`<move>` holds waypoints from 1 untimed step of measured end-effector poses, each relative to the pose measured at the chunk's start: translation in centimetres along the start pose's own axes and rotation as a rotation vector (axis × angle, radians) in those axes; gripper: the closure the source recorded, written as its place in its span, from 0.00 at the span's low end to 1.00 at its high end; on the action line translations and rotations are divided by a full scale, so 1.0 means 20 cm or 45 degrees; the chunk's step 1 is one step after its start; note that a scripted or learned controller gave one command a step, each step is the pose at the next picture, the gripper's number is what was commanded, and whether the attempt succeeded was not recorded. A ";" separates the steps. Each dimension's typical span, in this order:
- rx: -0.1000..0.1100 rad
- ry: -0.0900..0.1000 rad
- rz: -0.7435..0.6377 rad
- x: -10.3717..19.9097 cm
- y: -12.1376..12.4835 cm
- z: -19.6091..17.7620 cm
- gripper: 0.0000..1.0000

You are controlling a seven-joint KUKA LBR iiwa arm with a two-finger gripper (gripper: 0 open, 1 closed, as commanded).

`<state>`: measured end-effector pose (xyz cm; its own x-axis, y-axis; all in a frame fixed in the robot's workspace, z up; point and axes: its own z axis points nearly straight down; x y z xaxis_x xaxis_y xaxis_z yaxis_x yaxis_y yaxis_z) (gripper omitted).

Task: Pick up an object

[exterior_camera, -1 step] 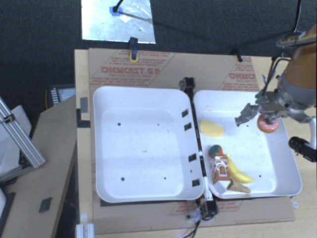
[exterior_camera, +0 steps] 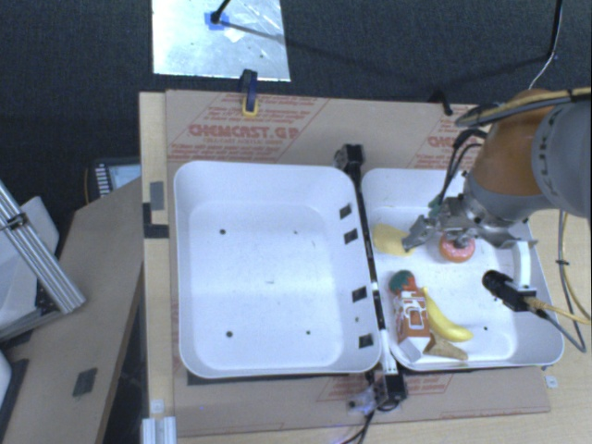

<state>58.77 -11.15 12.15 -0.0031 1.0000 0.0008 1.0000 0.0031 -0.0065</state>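
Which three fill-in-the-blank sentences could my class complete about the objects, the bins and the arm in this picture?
1. The curved yellow banana lies in the ____ shallow white bin of this view.
2. The banana rests against a small orange and white ____.
3. The end effector sits right beside a round pink and ____ object.
4. The grey arm carries a band coloured ____ above its wrist.

Missing words: right; carton; orange; orange
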 end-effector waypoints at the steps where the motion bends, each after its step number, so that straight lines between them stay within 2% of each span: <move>1: -0.016 -0.003 -0.002 -0.14 0.30 0.19 0.00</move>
<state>64.66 -13.86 8.39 -0.0046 1.0000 -0.0019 1.0000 0.0047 0.0065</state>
